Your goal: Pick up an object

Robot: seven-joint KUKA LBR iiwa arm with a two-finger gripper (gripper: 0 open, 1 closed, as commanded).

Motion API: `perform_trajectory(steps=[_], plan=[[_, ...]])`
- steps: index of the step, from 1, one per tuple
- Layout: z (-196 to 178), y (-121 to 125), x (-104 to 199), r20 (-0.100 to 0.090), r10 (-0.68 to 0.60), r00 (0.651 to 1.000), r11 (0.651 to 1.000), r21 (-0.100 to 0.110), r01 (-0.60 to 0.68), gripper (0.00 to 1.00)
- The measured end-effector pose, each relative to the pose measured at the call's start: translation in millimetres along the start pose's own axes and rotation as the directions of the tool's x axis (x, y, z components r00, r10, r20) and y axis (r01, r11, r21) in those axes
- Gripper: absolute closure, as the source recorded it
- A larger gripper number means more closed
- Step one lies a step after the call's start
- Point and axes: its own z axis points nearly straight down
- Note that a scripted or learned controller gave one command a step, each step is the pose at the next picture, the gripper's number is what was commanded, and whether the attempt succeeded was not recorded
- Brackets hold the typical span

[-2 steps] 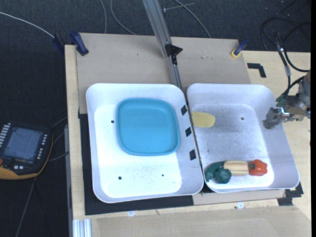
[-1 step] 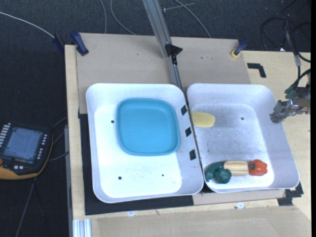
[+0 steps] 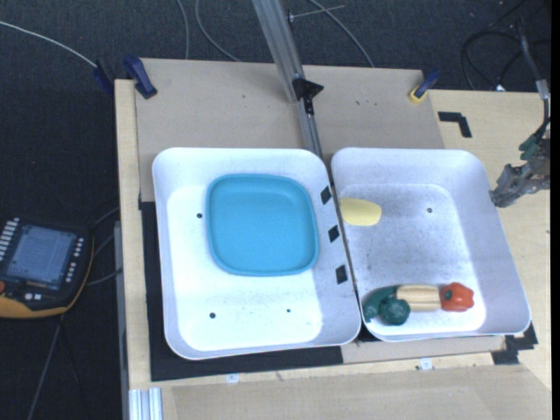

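While the wooden tabletop [image 3: 219, 94] carries two white bins side by side, the left bin [image 3: 175, 322] holds a light blue square plate [image 3: 262, 224] lying flat near its middle. Next to it, the right bin [image 3: 499, 252] holds four small things: a pale yellow piece [image 3: 360, 212] lies alone at the bin's upper left, close to the wall shared with the left bin, and three more sit in a row along the near edge, a dark green piece [image 3: 387, 308] at the left, a tan roll-shaped piece [image 3: 418, 297] touching it in the middle, and a red piece [image 3: 456, 297] at the right end. Off the right bin's far right rim, the gripper [image 3: 516, 182] sits above the tabletop, well apart from all four things; it is small and dark at the frame's edge, and how far it is parted I cannot tell, with nothing seen in it.
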Motion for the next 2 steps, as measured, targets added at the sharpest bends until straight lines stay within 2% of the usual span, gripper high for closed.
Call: perform_trajectory(steps=[2], plan=[[14.7,26.2,102.4,-0.002,-0.004,1.0,1.0,0.003,0.004,1.0]])
